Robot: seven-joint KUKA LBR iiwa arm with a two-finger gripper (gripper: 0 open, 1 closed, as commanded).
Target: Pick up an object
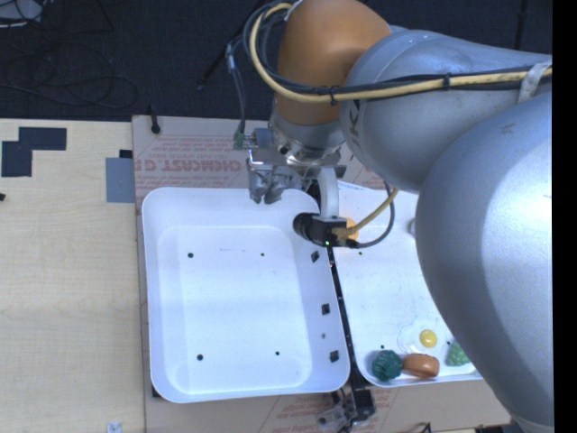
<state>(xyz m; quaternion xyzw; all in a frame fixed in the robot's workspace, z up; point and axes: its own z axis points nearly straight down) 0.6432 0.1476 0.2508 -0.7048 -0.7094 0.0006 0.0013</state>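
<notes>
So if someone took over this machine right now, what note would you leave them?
Gripper: above the far rim of the left bin; no object seen between its fingers.
Objects: dark green piece, orange piece, small yellow one and a green one sit in the near corner of the right bin.
Done: nothing picked up.
Left: move the arm across to the right bin, grasp one object, lift it.

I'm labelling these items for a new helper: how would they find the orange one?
Start at the right-hand white bin and go to its near corner, where small items cluster. The orange object lies between the dark green lump and a paler green piece; it is the only orange, elongated one.
</notes>
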